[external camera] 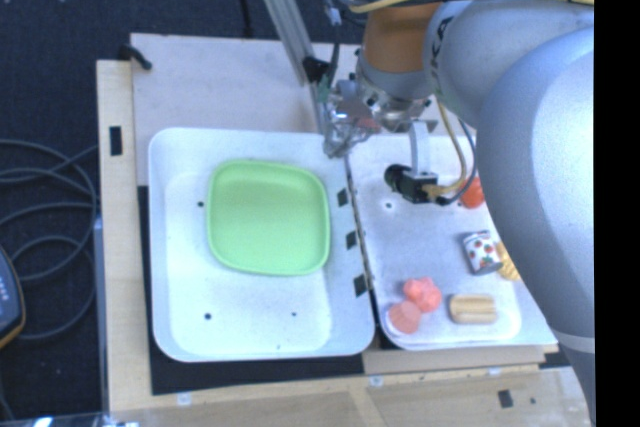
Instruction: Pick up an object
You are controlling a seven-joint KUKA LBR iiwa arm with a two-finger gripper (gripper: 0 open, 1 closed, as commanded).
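My gripper (pixel 338 137) hangs over the far end of the divider between the two bins, just beyond the upper right corner of a green square plate (pixel 268 217) lying in the left bin (pixel 165 245). The right bin (pixel 405 240) holds a pink lumpy toy (pixel 423 293), a red round piece (pixel 404 318), a tan bun-shaped piece (pixel 472 309) and a white patterned cube (pixel 481 252). An orange object (pixel 472 193) sits partly hidden under the arm. Nothing can be seen held in the gripper.
The big grey arm (pixel 520 115) covers the right bin's far and right side. A black cable connector (pixel 408 182) dangles over that bin. A metal pole (pixel 275 0) slants up behind the gripper. Cables lie off the bench at left.
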